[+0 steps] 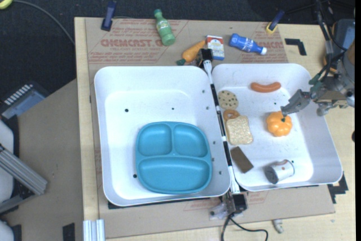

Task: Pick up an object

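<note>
The gripper (pixel 293 104) hangs over the right side of the right bin (pixel 324 149). An orange pepper (pixel 279 124) with a green stem lies just beside and below its tip. A sausage (pixel 265 87) lies up and left of it. A cookie (pixel 228 99), a bread slice (pixel 239 130) and a brown slab (pixel 241 160) lie well left; a grey can (pixel 280 171) lies on its side, well below.

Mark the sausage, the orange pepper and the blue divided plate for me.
sausage (pixel 265 87), camera view, middle of its length
orange pepper (pixel 279 125), camera view, centre of its body
blue divided plate (pixel 173 173), camera view, its large lower compartment
</note>
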